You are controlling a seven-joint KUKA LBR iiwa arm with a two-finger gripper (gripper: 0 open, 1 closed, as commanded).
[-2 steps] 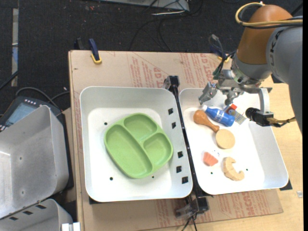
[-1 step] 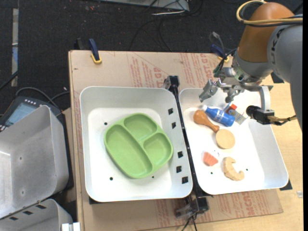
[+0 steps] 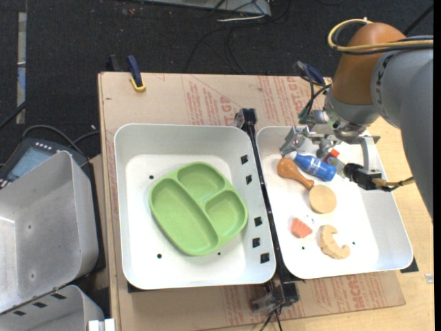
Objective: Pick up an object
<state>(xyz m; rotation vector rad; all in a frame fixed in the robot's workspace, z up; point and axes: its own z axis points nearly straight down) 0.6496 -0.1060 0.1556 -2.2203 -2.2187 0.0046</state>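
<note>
White plastic, two shallow bins side by side on the cardboard-covered bench (image 3: 179,92). You will find the left bin (image 3: 138,254) holding one thing: a green divided plastic plate (image 3: 198,207) with three compartments, lying flat near the bin's middle.

Right bin (image 3: 386,247), nearest you first: a tan croissant-shaped piece (image 3: 332,242) at the near side, with a small salmon-pink wedge block (image 3: 300,227) just to its left, apart from it. Farther in sits a flat tan round disc (image 3: 322,199). Beyond that, a tan wooden pear-shaped piece (image 3: 294,171) lies on its side, its narrow stem pointing toward the disc. Just right of it lies a blue plastic bottle with a red cap (image 3: 316,166), on its side, cap to the far right, touching or nearly touching the wooden piece.

Far side of the right bin: the grey arm with its orange band (image 3: 362,54) comes in from the right. Its gripper (image 3: 313,138) hangs directly over the blue bottle. You cannot tell the pincer's state from this view; nothing is visibly between its tips.
</note>
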